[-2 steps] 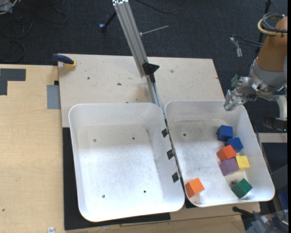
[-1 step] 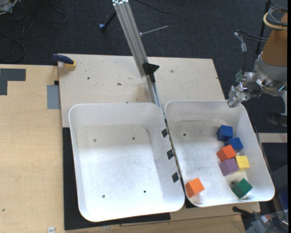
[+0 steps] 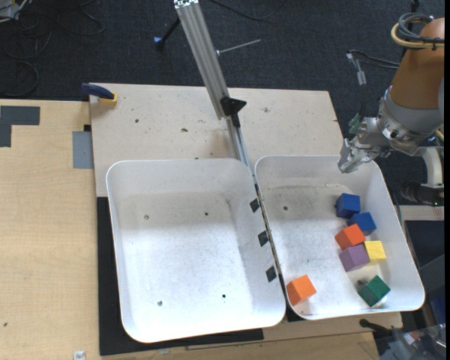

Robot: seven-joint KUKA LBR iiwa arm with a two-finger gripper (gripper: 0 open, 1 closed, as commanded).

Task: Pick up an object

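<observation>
Camera view puts the gripper (image 3: 350, 160) above the right bin's (image 3: 315, 172) far rim. Whether it is released or clenched, I cannot tell. Blocks cluster along the right wall, the blue cube (image 3: 348, 205) closest, probably the easiest pick.

You see two white bins, the left bin (image 3: 180, 253) and the right bin (image 3: 315, 201), both of smooth plastic-looking sheet with a dull sheen, their floors speckled with dark scuffs. The surface (image 3: 37, 216) under them looks like pale matt wood, with a lighter, spotted board (image 3: 165, 122) behind. The slanted rail (image 3: 206, 51) reads as brushed metal. The blocks (image 3: 358, 238) look matt and evenly coloured. The arm (image 3: 416, 81) has a smooth, satin orange band.
</observation>
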